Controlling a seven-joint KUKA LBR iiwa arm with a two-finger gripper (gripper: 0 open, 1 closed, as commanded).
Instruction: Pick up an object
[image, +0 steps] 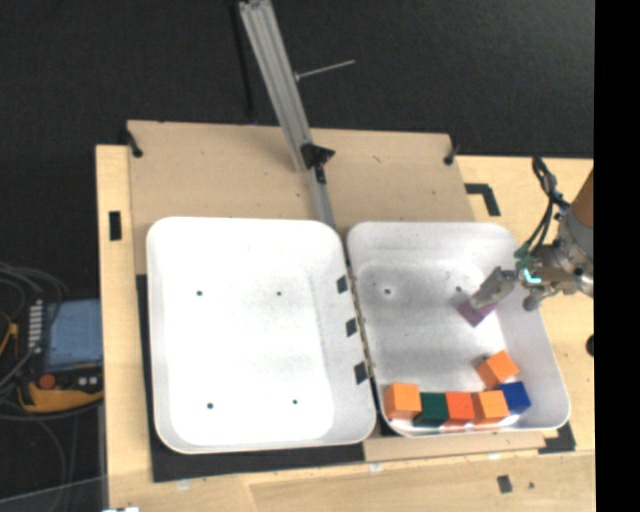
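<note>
One camera is looking down from above at a slant, standing well back. It is taking in both white bins (250, 330) mid-frame, with the bench (290, 180) surrounding them.

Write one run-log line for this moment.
pincer: at purple block, right bin | grasp: unconfirmed | blocks along near wall: untouched

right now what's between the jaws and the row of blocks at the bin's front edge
In the camera view, bare white bin floor lies below the gripper and the purple block at it, then one tilted orange block just above the row.
</note>
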